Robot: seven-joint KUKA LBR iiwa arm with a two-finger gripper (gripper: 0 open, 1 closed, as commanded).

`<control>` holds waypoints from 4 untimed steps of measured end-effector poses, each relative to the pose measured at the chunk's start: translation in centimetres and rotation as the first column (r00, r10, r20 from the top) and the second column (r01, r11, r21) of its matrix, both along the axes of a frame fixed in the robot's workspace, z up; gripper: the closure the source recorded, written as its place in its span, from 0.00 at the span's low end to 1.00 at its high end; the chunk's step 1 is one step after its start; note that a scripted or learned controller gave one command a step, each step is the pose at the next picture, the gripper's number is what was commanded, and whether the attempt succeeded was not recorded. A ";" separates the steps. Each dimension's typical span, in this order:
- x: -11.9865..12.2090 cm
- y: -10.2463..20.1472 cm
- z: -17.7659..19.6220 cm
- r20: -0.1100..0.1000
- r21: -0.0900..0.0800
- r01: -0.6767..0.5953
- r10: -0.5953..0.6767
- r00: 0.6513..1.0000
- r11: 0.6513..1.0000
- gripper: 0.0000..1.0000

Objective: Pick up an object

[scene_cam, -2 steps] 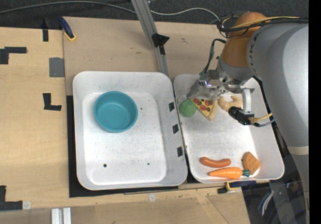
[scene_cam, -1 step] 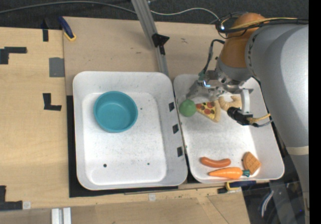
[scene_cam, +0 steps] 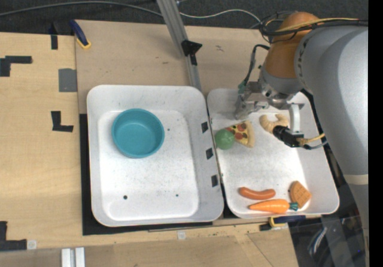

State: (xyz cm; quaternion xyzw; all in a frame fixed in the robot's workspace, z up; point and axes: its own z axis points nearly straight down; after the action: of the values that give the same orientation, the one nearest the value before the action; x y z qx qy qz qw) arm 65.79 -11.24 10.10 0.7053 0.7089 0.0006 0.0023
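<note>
My gripper [scene_cam: 243, 111] hangs low over the back left part of the right bin [scene_cam: 311, 167], just above a pizza slice [scene_cam: 243, 134]. A green ball [scene_cam: 225, 139] lies against the slice's left side. To the right of the gripper lies a beige peanut-shaped piece [scene_cam: 271, 121]. Near the bin's front edge are a red sausage [scene_cam: 257, 193], an orange carrot [scene_cam: 270, 205] and a brown cracker [scene_cam: 299, 193]. Nothing is visibly held by the gripper.
The left bin [scene_cam: 179, 188] holds a teal bowl [scene_cam: 138, 132] at its back left. A slanted metal pole [scene_cam: 173, 14] stands behind the bins. The grey arm [scene_cam: 341, 80] covers the right bin's back right corner.
</note>
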 end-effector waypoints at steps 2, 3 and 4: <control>0.8 -0.4 9.6 -0.001 0.002 0.003 -0.003 1.000 1.000 1.00; 1.0 -0.4 14.9 0.001 0.002 0.003 -0.003 1.000 1.000 1.00; -0.1 4.4 13.5 -0.006 0.003 0.000 0.000 1.000 1.000 1.00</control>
State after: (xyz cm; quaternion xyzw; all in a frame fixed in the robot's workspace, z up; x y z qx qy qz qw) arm 65.65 -6.83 23.63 0.7054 0.7088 -0.0006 -0.0011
